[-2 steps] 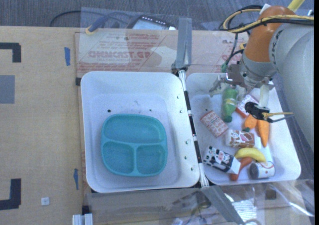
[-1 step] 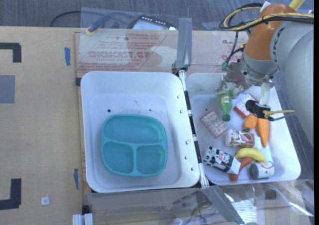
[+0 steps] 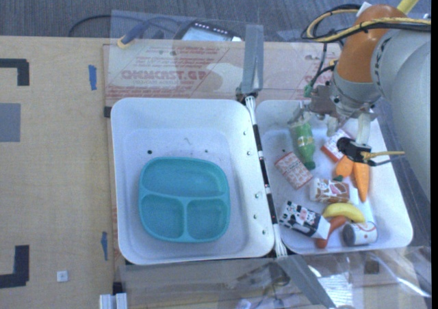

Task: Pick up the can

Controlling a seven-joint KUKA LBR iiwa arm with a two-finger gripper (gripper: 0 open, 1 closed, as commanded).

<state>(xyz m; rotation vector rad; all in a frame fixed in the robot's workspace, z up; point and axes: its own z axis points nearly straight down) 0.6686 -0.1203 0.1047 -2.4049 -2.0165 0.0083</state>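
Far left of the frame: tan bench top (image 3: 55,164) with black corner marks and bits of blue tape. Next, the left white bin (image 3: 137,113), bearing a teal divided plate (image 3: 183,199) in its lower half. Past the central divider, the right white bin (image 3: 270,140), crowded with small goods. Near its lower left, a black-and-white patterned box (image 3: 300,217); above that, a red-and-white packet (image 3: 293,169); higher again, a green bottle (image 3: 304,143) lying roughly top to bottom. Just above and right of the bottle's upper end, the gripper (image 3: 320,117), hanging low over the bin's upper part beneath the orange band of the grey arm (image 3: 363,48) – how far open, and whether closed on anything, cannot be told from this angle. Further right and lower, a pale snack packet (image 3: 330,190), a yellow banana (image 3: 343,212) just below it, and an orange carrot (image 3: 361,179) pointing downward. At the bin's lower right corner, the can (image 3: 360,234) – on its side, dark end toward the left, just below the banana, touching or nearly so. Well apart from the gripper: down and to the right of it, with the packet and banana between.
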